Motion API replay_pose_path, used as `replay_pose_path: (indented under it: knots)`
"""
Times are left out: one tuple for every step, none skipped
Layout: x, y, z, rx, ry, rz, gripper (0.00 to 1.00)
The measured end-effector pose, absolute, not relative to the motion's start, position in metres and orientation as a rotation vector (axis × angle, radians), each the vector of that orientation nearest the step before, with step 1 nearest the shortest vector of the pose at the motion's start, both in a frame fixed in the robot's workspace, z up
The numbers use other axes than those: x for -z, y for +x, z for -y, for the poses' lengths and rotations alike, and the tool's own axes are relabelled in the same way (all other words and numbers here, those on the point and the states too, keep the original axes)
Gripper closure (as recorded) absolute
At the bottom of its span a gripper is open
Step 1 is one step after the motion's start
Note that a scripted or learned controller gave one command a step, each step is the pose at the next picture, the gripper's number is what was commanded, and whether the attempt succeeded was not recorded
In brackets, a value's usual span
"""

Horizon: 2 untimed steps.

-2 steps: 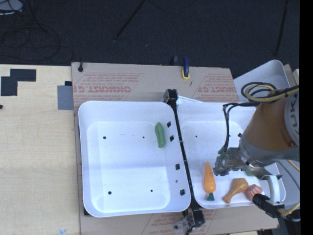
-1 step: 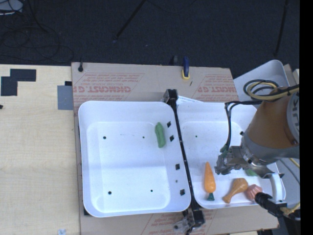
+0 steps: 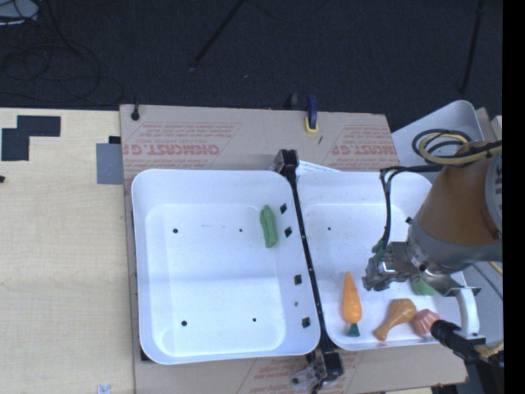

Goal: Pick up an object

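The desk [image 3: 57, 245] carries two white bins; the gripper [image 3: 379, 275] hangs low in the right bin [image 3: 336, 212]. The carrot [image 3: 351, 300] lies just left and below it, the drumstick [image 3: 395, 317] just below, the green pod [image 3: 268, 225] well left in the left bin [image 3: 205, 318]. Whether the gripper is clenched, I cannot tell.

I am watching my arm [image 3: 459, 212] reaching in from the right edge, its orange band showing wide and rounded above the grey wrist. The wrist is bending downward and leftward, pointing the gripper [image 3: 379, 274] toward the lower middle of the view. A black cable is looping over the top of the arm and trailing down along its left side.
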<state>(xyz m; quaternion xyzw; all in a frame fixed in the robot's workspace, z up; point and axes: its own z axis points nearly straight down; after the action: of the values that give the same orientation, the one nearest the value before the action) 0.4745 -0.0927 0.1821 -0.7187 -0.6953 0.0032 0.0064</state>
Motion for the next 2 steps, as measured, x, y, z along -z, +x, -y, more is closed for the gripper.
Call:
replay_pose_path:
  knots:
    - [-0.294,0.478,0.031,0.013,-2.216,2.233,1.0]
    - [-0.354,0.476,-0.032,0.006,-2.213,2.231,1.0]
